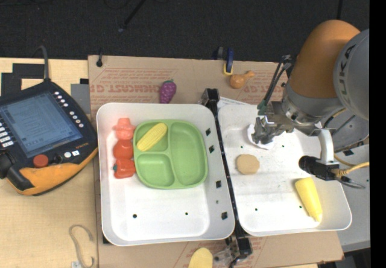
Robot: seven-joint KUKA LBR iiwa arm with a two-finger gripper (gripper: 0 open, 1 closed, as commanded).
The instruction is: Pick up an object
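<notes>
Orange-banded arm (329, 55) bent low, gripper (263, 134) over right bin (338, 221), grip state unclear.

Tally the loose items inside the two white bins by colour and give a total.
Yellow: 2, the corn cob on the green divided plastic plate and the yellow cone-shaped piece in the right bin.
Red/orange: 1, the red plastic figure.
Green: 1, the divided plate.
Tan: 1, the round tan disc.
White: 1, the small white object under the end effector.
Total: 6
</notes>
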